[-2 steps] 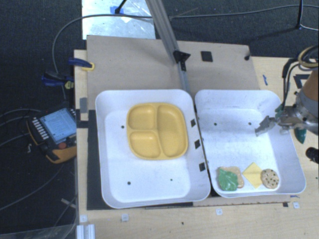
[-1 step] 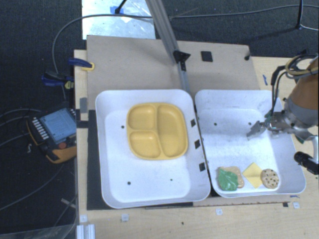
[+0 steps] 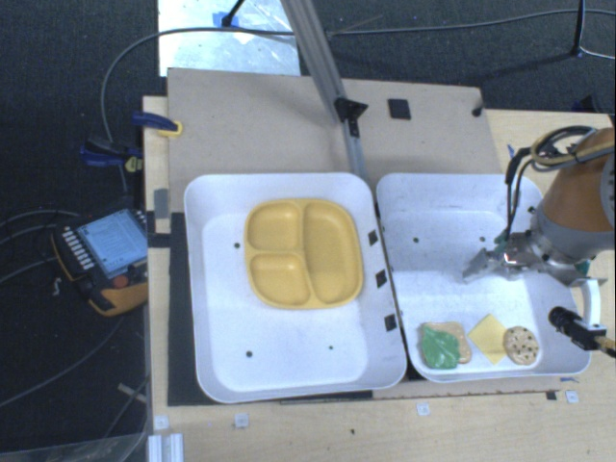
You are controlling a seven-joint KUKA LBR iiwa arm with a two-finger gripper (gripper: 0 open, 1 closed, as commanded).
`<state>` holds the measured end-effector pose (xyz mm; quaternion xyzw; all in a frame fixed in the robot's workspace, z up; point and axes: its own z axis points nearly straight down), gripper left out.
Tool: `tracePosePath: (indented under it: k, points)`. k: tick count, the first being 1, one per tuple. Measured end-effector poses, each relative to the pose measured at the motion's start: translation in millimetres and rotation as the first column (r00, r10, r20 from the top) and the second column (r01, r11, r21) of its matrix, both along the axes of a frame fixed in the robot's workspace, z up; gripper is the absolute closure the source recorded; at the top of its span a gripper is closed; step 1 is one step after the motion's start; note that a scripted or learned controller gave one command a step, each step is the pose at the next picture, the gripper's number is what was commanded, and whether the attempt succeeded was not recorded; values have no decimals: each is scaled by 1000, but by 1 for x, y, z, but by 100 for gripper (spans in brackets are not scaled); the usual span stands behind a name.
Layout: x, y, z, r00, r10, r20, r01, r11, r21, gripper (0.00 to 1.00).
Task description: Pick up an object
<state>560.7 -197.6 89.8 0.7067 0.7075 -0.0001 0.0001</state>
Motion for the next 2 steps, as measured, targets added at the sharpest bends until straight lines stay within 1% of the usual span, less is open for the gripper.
tracePosePath:
  k: [1, 2]
  points:
    - [1, 0, 13, 1000, 0, 4, 0, 1000, -1, 100]
    - [7, -8, 74, 1000, 3, 7, -3, 1000, -3, 100]
